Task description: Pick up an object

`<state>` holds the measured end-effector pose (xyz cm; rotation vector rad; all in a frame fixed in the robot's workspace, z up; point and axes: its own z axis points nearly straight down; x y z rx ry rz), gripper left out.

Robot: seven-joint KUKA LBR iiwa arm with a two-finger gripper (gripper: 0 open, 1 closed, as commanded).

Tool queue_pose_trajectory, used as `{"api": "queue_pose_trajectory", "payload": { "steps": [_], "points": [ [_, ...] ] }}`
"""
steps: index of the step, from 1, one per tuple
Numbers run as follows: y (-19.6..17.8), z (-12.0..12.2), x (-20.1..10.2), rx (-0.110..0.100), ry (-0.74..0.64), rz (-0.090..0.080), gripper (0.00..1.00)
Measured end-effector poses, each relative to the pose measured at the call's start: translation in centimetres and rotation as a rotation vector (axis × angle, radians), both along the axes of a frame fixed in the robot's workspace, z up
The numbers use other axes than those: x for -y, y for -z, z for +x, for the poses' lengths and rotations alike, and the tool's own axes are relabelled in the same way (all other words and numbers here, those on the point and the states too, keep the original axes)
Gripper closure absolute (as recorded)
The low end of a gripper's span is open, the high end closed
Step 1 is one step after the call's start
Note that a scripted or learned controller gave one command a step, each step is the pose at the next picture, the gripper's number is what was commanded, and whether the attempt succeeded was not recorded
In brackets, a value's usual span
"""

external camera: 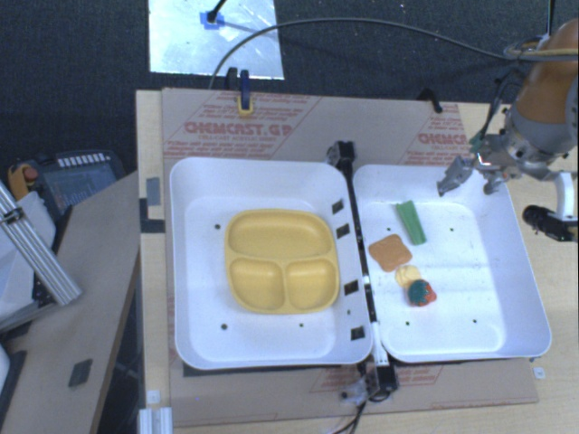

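In the right bin (488,319) lie a green bar (411,221), an orange-brown flat piece (390,251), a small yellow piece (406,275) and a round red-and-green item (419,292). My gripper (472,178) hangs over the bin's far right corner, up and to the right of the green bar. Its two fingers are spread apart with nothing between them. The grey arm with its orange band (547,93) comes in from the right edge.
The left bin (194,206) holds a yellow sectioned tray (279,259). A black divider clip strip (355,242) runs between the bins. Cables arc over the back of the cardboard-covered bench (271,120).
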<state>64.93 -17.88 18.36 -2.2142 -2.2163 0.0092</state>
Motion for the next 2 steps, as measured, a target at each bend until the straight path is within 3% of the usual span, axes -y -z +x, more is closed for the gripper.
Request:
{"api": "queue_pose_trajectory", "payload": {
  "steps": [1,2],
  "points": [
    [-0.8,0.3,0.0,0.013,-0.002,-0.003,0.0],
    [4.7,1.3,-0.1,0.01,-0.005,-0.002,0.0]
  ]
}}
